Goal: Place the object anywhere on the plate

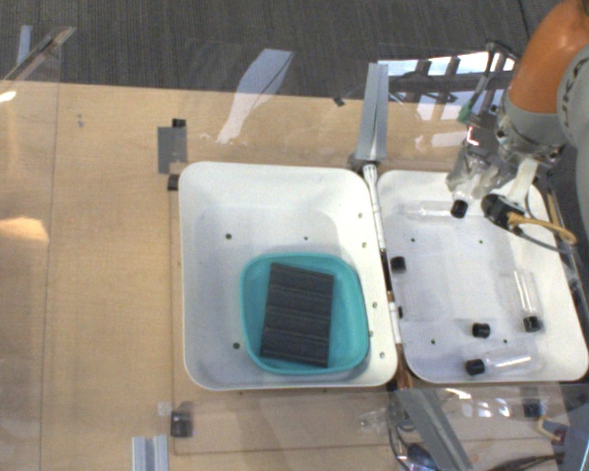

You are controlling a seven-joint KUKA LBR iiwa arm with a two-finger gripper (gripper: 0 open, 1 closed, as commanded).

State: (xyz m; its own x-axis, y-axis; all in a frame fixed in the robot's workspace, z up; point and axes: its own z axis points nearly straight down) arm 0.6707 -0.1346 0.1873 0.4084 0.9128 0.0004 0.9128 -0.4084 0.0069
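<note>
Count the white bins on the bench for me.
2: the left bin holds a teal plate with a dark ridged block; the right bin sits below the end effector.

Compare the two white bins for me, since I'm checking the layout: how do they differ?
The left bin holds a teal plate with a dark ribbed block lying on it; the right bin holds small black-tipped clear pieces. The claw hangs over the right bin's far edge, away from the left bin. Both are shallow and white.
</note>
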